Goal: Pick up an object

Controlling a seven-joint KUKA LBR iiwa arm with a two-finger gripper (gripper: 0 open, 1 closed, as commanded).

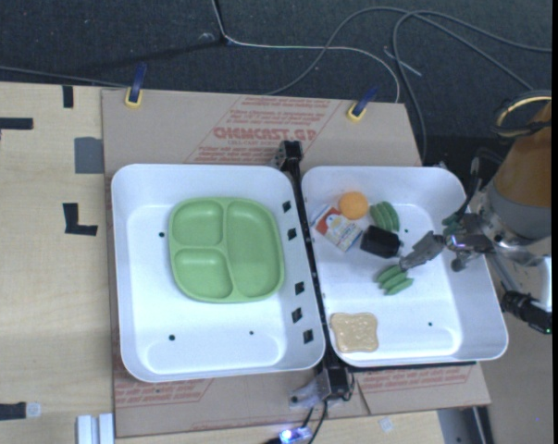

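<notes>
**A:** Where was the grey two-finger gripper [417,253] at that point?

**B:** Low over the right-hand shallow white plastic bin [464,336], reaching in from three o'clock. Its tip sat just above the pair of green bean-shaped plastic pods [394,278]. I couldn't tell how far apart it stood; nothing visibly sat between its tips.

**A:** So the pods were the likeliest pick?

**B:** I'd judge so. They lay touching each other, at about five o'clock from the small black block [378,241], which lay just beside them.

**A:** How to do it well?

**B:** Drop straight down, straddle the pods across their narrow width, and keep clear of the block.

**A:** Anything else nearby?

**B:** An orange ball [353,204] and a red-and-white carton [335,227] toward ten o'clock, and a tan toast-shaped slice [354,331] at seven o'clock.
</notes>
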